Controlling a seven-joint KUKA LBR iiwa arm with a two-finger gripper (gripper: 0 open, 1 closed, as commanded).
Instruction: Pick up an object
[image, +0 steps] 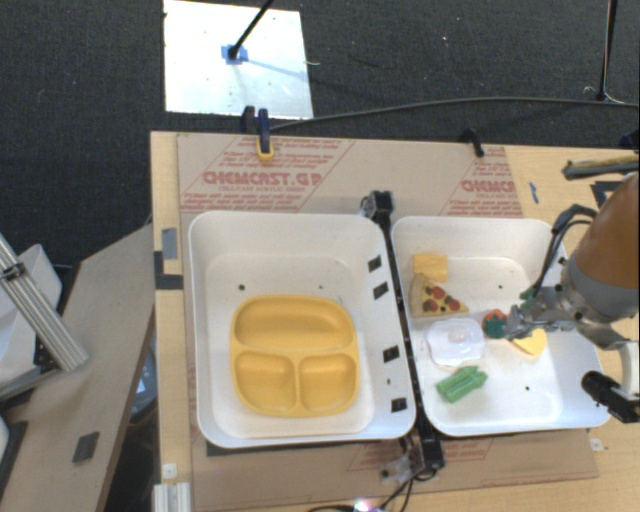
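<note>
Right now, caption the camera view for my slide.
Gripper low in right bin among toy foods; yellow divided tray in left bin.

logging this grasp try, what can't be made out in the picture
- Gripper, camera view: too small and blurred to read its fingers or any hold.
- Yellow piece: partly covered by the gripper, shape unclear.
- Red-green toy: small, blurred, against the gripper; contact unclear.
- Arm: cut off by the right edge.

arm (600, 270): grey body | orange band above wrist | black cable looped alongside | dark gripper (515, 325) metal
</note>
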